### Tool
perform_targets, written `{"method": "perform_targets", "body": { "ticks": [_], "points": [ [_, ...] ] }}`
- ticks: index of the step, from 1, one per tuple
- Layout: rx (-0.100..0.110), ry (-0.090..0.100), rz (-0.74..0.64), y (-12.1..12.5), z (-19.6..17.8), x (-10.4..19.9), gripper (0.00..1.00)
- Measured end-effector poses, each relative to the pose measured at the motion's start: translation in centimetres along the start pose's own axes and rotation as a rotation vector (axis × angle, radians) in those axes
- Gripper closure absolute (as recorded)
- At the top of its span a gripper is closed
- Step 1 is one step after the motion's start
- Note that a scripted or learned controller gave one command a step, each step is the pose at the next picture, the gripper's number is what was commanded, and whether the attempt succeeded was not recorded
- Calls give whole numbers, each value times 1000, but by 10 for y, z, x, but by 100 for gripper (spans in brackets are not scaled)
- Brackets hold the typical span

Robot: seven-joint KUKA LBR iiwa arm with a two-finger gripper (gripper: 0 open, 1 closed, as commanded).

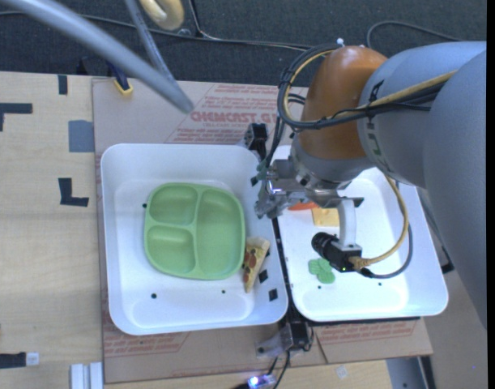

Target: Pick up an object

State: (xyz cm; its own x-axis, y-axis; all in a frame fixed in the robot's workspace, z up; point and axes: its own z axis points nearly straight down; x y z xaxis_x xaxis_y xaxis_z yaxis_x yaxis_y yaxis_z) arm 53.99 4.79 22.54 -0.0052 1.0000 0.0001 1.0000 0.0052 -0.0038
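The grey arm with its orange band (pixel 344 96) reaches in from the right and hangs over the right white bin (pixel 409 298). My gripper (pixel 310 203) points down at that bin's upper left part, its tip hidden under the wrist. Just beneath it an orange flat piece (pixel 326 216) peeks out on the bin floor. A small green leafy item (pixel 321 270) lies lower in the same bin, beside a black cable fitting (pixel 332 250). In the left bin (pixel 121 217) a green divided plate (pixel 194 230) lies flat, with a brown-yellow pizza-slice-like piece (pixel 254 262) at its lower right.
A cardboard sheet (pixel 223 112) lies under both bins on the wooden bench. A yellow cable (pixel 393 245) loops from the wrist over the right bin. A grey pole (pixel 85 35) slants across the top left, above the scene.
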Motion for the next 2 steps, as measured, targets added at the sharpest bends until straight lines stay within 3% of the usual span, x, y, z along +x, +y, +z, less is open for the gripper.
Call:
{"method": "perform_targets", "body": {
  "ticks": [1,2],
  "points": [
    [-2,1,-2,-11,-7,48,100],
    [-2,0,2,-10,-7,45,0]
  ]
}}
